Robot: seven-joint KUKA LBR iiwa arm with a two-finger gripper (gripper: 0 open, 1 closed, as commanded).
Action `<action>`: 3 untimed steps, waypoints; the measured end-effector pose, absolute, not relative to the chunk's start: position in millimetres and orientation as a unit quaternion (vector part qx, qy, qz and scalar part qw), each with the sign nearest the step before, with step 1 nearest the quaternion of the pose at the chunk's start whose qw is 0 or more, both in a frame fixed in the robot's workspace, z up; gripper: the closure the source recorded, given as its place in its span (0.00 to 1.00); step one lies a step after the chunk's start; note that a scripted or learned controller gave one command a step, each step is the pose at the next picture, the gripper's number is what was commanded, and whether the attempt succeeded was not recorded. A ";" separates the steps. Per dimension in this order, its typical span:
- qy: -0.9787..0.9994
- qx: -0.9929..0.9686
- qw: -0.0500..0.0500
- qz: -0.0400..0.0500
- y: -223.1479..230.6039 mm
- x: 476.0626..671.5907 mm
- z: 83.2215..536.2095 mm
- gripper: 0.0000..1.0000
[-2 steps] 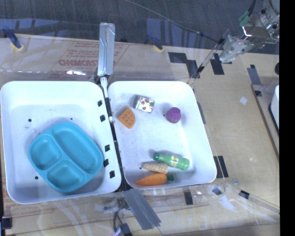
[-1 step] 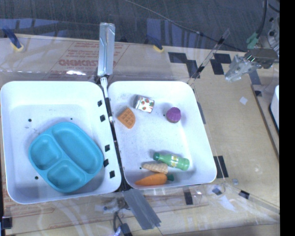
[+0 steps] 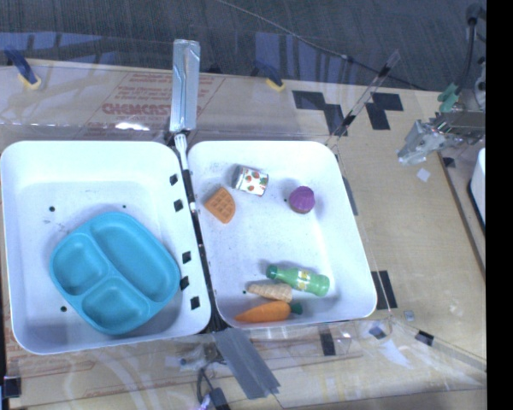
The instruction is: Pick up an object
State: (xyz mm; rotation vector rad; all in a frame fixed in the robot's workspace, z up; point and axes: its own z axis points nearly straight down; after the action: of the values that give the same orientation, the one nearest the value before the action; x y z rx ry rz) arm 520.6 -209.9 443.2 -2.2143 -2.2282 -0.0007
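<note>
At the near edge of the bench [image 3: 427, 254], a strip of grey tape [image 3: 242, 363] lies just in front of the place where the two white bins meet.

All the small things that could be picked up lie in the right bin [image 3: 346, 229]. Closest to its near wall is an orange carrot [image 3: 263, 313], lying on its side. Just behind the carrot there is a beige, bread-like piece [image 3: 270, 291], and it touches a green bottle [image 3: 300, 280] with a yellow label, which also lies flat. Farther back, near the wall between the bins, is an orange waffle [image 3: 221, 204]. To the right of it, well apart, sits a round purple thing [image 3: 301, 199]. A small box [image 3: 250, 180] with a coloured print lies between them, a little farther away.

The left bin [image 3: 17, 195] carries a blue tray [image 3: 113, 270] with three compartments, placed in its near half.

Beyond the far right corner of the right bin, over the bare bench, a grey metal part reaches in from the right. I take it to be the hand [image 3: 419, 146]. It is well apart from every object, and I cannot tell if it is wide or narrow.

At the far side, a shiny metal post [image 3: 185, 84] stands above the joint of the bins.
</note>
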 end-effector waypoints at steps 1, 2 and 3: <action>-0.710 -0.705 0.002 0.002 -210.4 476.7 374.4 1.00; -0.710 -0.704 0.003 0.002 -209.6 476.7 278.1 1.00; -0.709 -0.705 0.001 0.001 -201.8 477.0 249.4 1.00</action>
State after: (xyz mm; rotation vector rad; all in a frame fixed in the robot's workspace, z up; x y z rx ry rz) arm 477.0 -201.8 249.4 -2.2129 -2.2270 0.0026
